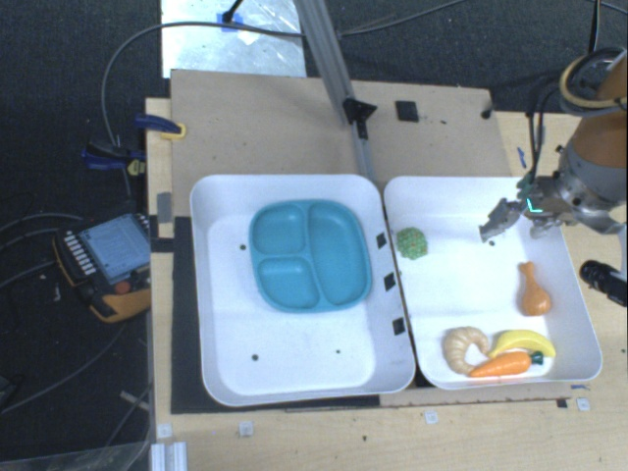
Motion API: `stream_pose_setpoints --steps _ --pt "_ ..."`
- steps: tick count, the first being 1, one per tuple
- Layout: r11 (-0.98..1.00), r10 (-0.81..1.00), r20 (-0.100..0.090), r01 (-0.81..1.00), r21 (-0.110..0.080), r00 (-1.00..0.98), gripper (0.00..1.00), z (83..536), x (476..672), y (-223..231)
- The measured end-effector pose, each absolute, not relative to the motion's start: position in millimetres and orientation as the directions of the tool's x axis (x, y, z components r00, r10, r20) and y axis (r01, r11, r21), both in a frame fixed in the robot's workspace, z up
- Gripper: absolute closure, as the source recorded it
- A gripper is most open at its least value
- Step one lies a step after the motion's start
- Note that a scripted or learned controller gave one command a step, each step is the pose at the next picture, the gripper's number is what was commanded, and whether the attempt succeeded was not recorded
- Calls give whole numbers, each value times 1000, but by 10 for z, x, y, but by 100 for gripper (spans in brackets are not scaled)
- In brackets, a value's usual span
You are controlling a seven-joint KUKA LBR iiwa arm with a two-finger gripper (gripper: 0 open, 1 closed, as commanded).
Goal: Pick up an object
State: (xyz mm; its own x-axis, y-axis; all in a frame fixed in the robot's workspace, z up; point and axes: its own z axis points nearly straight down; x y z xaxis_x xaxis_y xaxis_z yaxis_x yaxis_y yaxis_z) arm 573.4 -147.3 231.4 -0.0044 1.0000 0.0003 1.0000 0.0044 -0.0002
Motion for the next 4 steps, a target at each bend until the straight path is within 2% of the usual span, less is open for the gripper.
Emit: stream_pose_setpoints --steps 1,2,3,4 --pt "5 1000 0 1000 2 -5 0 2322 5739 -1473" --pt "2 1000 -1 1000 -1 -2 0 1801 5834 -1521" --pt "1 1000 0 1000 -2 -1 0 1181 5803 -1533" --pt "0 1000 -1 1000 4 0 0 855 5821 -1535"
